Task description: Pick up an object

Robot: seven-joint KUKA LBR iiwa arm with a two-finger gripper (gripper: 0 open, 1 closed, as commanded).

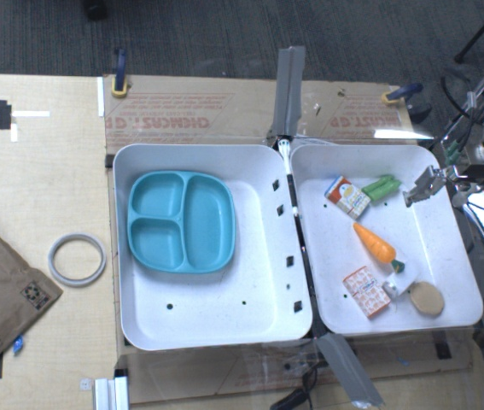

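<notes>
Claw [421, 188], finger state impossible to tell, poised at right bin [463, 254] far rim beyond green object [381, 186], approach step in hand; next, descending toward carrot [375, 243] lying mid-bin.

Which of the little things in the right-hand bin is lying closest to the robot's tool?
The green item, at the top of the right bin, lies closest to the tool. The carton, carrot and others sit farther left or lower.

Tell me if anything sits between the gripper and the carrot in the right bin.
Nothing visible does. The gripper hangs at the right bin's upper right, and bare bin floor lies between it and the carrot. The green object sits left of that path.
</notes>
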